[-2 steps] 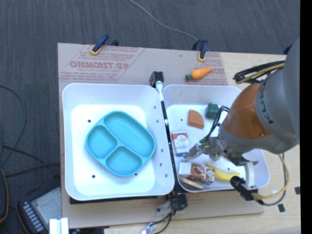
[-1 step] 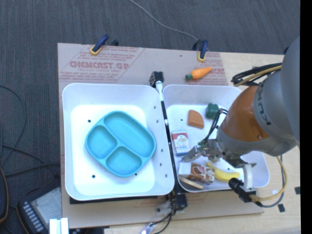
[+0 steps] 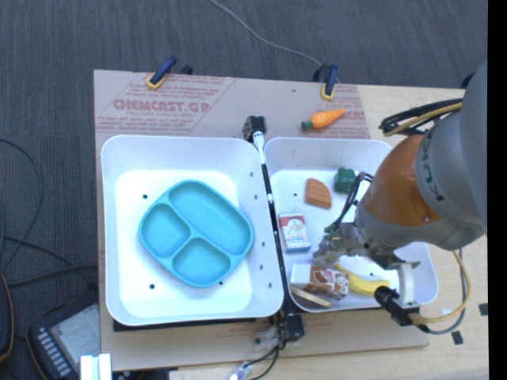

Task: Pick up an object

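My gripper (image 3: 331, 248) hangs low in the right bin (image 3: 279, 158), just above a brown snack packet (image 3: 326, 280) and a yellow banana (image 3: 363, 283) at the bin's front. A red and white box (image 3: 295, 231) lies just left of the gripper. Farther back sit an orange waffle-like piece (image 3: 318, 193) and a small green object (image 3: 345, 180). The grey arm with its orange band (image 3: 400, 188) covers the right part of this bin.
The left bin (image 3: 111, 212) holds a blue divided plate (image 3: 196, 232). A toy carrot (image 3: 323, 119) lies on the bench behind the right bin. Two clamps (image 3: 162, 71) sit at the board's far edge. Cables trail at the arm's lower right.
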You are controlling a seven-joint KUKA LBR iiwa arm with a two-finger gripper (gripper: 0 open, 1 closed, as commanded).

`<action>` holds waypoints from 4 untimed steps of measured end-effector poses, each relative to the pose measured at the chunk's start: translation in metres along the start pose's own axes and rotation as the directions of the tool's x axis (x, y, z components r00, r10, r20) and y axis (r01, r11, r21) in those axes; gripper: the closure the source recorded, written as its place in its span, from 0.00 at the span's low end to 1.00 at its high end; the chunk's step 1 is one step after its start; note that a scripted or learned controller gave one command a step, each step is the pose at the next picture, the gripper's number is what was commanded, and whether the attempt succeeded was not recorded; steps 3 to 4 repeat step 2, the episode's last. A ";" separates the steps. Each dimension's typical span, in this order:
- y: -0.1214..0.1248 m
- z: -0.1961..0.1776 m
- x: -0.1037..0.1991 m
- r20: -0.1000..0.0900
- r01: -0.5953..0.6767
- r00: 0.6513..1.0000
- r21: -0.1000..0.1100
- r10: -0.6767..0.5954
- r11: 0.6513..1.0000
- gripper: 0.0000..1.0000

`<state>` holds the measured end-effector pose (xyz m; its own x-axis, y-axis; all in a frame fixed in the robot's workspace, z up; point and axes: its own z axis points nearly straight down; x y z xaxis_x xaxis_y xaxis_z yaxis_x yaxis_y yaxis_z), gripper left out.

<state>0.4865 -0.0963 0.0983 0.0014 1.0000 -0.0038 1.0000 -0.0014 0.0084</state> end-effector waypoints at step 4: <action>-0.001 0.011 0.000 -0.001 0.001 1.000 0.003 -0.001 1.000 0.00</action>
